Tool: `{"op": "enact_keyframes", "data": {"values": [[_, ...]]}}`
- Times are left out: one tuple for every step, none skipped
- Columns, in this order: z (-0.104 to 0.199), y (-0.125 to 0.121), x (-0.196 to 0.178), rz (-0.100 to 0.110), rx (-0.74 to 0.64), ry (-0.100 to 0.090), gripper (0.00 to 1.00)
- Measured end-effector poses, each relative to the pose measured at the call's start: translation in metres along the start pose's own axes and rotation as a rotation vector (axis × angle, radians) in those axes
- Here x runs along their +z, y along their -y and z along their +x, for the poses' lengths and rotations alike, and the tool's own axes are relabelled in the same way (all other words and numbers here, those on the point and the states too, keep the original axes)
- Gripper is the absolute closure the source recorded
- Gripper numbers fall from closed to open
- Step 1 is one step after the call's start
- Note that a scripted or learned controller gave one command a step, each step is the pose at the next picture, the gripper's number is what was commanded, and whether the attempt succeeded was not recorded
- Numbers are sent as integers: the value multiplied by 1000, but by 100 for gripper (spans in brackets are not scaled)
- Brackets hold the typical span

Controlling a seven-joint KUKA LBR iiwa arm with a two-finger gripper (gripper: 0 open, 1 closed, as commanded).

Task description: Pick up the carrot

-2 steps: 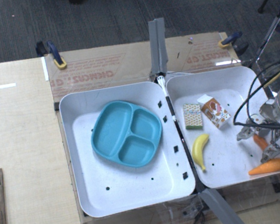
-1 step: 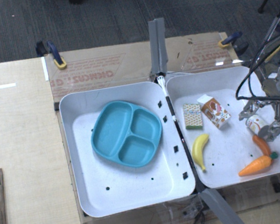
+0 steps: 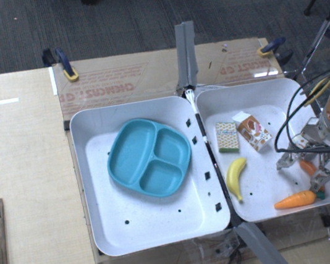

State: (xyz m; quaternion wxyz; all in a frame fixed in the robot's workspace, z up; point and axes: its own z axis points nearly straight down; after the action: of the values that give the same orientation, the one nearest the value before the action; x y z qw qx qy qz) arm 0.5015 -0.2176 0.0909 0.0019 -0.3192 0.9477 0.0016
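the carrot [image 3: 295, 200] lies flat on the floor of the right bin [image 3: 253, 98], near its front wall, with its thick end toward the tool [image 3: 304, 170] and its tip pointing away to the left. the tool hangs just above and behind the carrot's thick end, its two fingers [image 3: 287, 161] spread apart, one behind and one at the front close by the carrot. nothing sits between the fingers, so the tool has hold of nothing. a small orange piece [image 3: 307, 166] shows between them, but what it is cannot be told. farther left of the tool lie a banana [image 3: 236, 177], a green packet [image 3: 227, 136] and a small carton [image 3: 253, 131]. well to the left, in the other bin [image 3: 106, 232], rests a blue divided plate [image 3: 149, 157].
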Motion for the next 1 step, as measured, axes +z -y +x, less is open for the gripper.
{"op": "enact_keyframes", "data": {"values": [[5, -9, -3, 5, -170, 11, 0]]}}
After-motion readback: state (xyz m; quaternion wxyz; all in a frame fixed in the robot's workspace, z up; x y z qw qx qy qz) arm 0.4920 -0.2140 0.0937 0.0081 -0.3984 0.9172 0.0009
